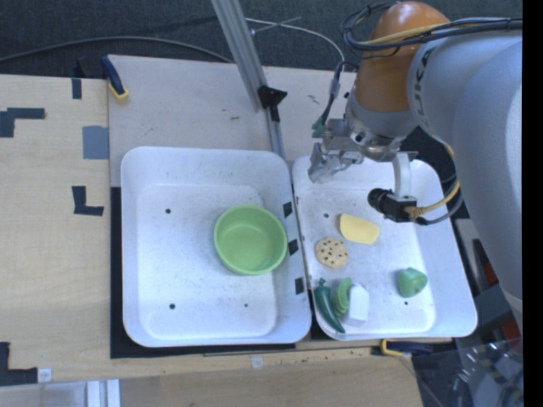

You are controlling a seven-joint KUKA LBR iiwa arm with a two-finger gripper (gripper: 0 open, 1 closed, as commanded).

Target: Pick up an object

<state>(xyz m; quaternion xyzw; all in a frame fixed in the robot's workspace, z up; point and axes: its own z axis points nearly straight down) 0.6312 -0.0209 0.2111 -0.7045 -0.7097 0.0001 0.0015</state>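
Yellow piece (359,229): mid right bin (441,312), cookie (332,252) just beside. My gripper (325,166) hovers at the bin's far-left corner, holding nothing; spread unreadable. Risk: descending here strikes the wall, missing everything.

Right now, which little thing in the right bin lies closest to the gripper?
The yellow piece: it lies nearer the gripper than the cookie or the green lump.

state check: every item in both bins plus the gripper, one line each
green bowl: upright, in the left bin
yellow piece: lying flat, right bin
cookie: flat, beside the yellow piece
green lump: resting alone near the right wall
green and white pile: bunched at the front left corner
gripper: above the right bin's back left corner, nothing seen between its fingers
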